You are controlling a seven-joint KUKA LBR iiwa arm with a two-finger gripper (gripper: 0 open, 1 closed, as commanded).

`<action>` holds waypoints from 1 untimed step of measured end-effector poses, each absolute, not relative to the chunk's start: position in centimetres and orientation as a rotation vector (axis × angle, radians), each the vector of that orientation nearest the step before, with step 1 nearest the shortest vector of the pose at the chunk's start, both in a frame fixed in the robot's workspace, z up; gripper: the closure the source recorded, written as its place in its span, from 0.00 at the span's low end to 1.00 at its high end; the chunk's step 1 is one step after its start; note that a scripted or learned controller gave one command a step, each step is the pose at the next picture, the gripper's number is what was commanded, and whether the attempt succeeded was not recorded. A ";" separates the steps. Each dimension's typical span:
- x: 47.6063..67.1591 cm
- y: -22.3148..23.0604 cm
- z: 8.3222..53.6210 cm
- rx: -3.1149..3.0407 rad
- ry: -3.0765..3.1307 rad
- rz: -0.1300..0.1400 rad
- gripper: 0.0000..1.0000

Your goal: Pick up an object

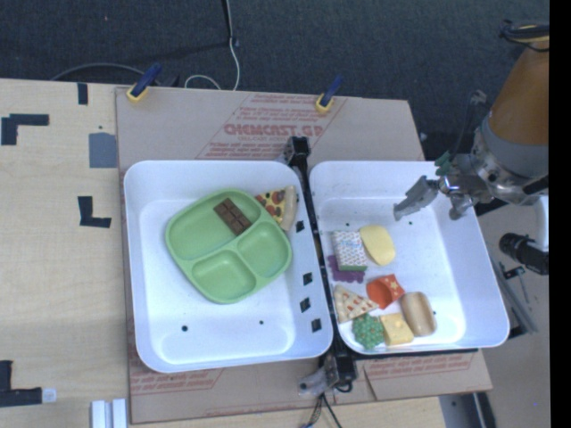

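Note:
My gripper [437, 201] hovers over the far right part of the right bin [464, 266]. It is open, its two grey fingers spread apart with nothing between them. Several toy foods lie below it in the near half of that bin: a yellow lemon-like piece [378, 243], a pale speckled block [349, 249], a purple piece [343, 271], a red pepper [385, 290], a sandwich wedge [354, 304], a green broccoli [367, 330], a yellow cheese cube [398, 330] and a tan bread roll [417, 313]. The yellow piece is the nearest to the fingers, and it lies apart from them.
The left bin [152, 328] holds a green divided plate [227, 261] with a brown chocolate piece [234, 215] in its far compartment. A pizza slice [280, 205] lies beside the plate at the bin's far right. Black clips [297, 150] join the bins along the middle wall.

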State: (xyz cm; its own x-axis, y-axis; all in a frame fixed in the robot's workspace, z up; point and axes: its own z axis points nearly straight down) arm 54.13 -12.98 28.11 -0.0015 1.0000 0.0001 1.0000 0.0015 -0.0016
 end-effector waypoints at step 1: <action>57.2 -13.0 13.0 -2.211 -2.216 0.014 0.00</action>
State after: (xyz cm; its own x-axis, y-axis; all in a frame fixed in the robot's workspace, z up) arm 57.23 -13.02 13.05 -0.0022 1.0000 0.0022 0.9999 0.0022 -0.0145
